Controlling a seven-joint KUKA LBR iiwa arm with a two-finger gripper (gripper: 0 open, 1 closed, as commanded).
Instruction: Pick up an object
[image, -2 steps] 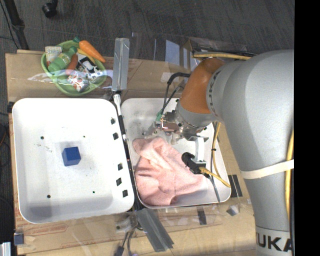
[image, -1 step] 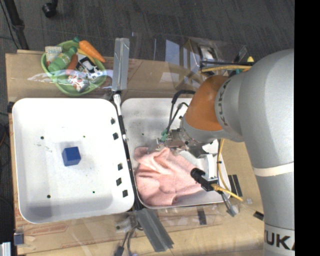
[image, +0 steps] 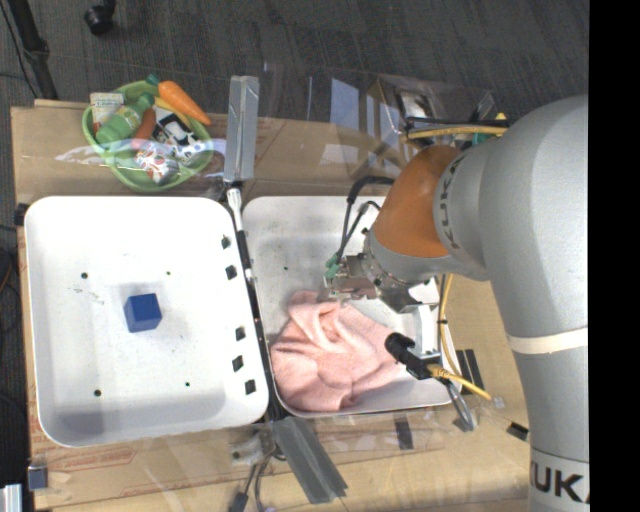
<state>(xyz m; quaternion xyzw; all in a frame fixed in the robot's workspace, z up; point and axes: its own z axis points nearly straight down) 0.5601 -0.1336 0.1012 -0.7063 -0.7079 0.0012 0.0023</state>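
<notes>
A crumpled pink cloth (image: 325, 360) lies in the front part of the right bin (image: 290, 235). A small blue cube (image: 143, 311) rests in the left bin (image: 120, 225), a little left of its middle. My gripper (image: 343, 282) hangs low over the right bin, right at the cloth's upper edge, with the grey arm and its orange band above it on the right. The wrist hides the fingertips and I cannot make out anything between them.
A green bowl (image: 150, 135) full of toy vegetables and small packets sits on the bench behind the left bin. A ridge with black clips (image: 240, 300) divides the two bins. The arm covers the right bin's right side.
</notes>
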